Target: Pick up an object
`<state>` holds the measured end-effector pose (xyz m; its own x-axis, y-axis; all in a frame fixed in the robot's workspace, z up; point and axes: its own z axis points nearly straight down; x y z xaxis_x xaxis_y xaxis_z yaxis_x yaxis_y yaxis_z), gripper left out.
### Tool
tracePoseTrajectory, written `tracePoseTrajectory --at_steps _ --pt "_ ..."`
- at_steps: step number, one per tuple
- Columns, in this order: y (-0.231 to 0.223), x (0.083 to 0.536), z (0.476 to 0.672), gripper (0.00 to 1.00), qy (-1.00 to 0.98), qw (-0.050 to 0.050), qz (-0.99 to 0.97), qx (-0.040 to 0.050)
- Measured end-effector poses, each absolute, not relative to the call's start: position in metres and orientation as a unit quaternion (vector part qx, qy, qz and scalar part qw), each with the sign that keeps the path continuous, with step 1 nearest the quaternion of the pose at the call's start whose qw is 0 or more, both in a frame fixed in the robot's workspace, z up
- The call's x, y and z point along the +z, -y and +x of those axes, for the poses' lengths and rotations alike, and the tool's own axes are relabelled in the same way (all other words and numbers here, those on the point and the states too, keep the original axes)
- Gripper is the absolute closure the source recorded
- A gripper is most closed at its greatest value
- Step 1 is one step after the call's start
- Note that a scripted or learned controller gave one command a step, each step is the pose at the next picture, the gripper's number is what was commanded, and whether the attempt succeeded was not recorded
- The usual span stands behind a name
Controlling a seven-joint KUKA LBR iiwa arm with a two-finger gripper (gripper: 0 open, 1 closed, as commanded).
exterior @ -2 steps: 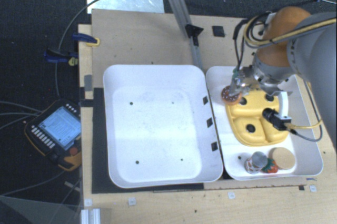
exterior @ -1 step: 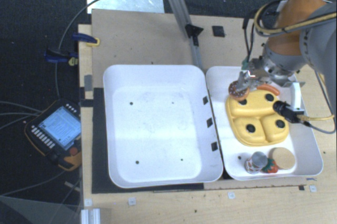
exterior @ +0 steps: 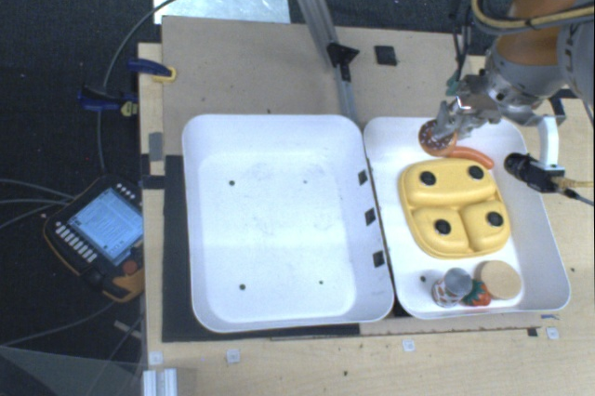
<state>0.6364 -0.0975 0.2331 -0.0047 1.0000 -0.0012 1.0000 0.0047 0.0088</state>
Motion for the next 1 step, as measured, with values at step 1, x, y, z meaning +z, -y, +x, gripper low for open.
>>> tracePoseTrajectory --at_steps 1 --pt "0.0976 0.2819 0.6380 1.00 -0.709 0.003 0.705 0.0024"
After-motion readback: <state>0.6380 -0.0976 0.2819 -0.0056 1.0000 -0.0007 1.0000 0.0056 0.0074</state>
